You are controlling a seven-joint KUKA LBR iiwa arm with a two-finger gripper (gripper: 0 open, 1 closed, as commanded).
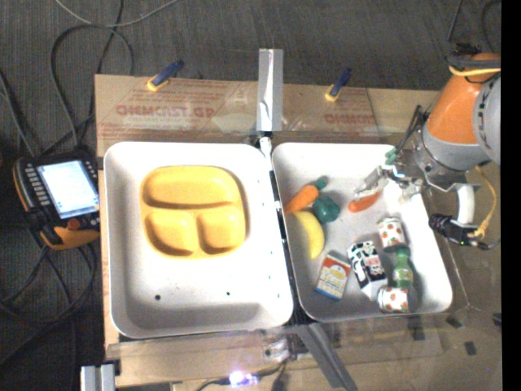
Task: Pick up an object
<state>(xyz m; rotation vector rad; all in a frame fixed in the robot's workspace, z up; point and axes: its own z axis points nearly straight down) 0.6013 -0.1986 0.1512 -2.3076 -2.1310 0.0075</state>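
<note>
The gripper (383, 182) hangs over the upper right part of the right bin (440, 300), its fingers parted and slanting down toward a small orange-red piece (363, 203) just below their tips; nothing sits between them, though whether a tip touches the piece is hard to tell. Further left in that bin lie a carrot (301, 198), a teal item (326, 210) and a banana (310, 233), with a small carton (332, 277) and strawberry-print cans (391, 233) toward the front. A yellow divided tray (194, 210) rests in the left bin (130, 300).
</note>
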